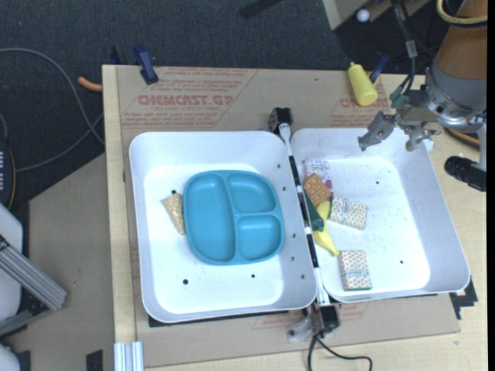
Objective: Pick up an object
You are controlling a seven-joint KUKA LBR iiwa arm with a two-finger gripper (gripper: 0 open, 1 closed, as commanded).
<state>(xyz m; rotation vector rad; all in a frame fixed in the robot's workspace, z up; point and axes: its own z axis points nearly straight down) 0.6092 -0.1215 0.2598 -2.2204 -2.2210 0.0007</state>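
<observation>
- I see two white bins: the left bin [151,277] and the right bin [433,230], which is peppered with dark specks.
- The divided plate [232,215] in the left bin is turquoise.
- At that plate's left edge I see a tan, crumbly-textured piece [175,211].
- By the right bin's left wall I make out an orange waffle-patterned cracker [315,188], a yellow banana [325,238] and two pale packets with small print [348,213] [355,269].
- The bench board [224,91] is tan with red lettering.
- Near its far edge there's a yellow bottle [361,85].

The arm [464,52] runs off the top right corner, so most of it is cut away. A tan item [175,211] in the left bin [155,284] sits partly tucked under the blue tray [232,215]. The banana [325,238] is partly covered by 1 cracker packet [346,213]. Printing on the packets is too small to read.
</observation>
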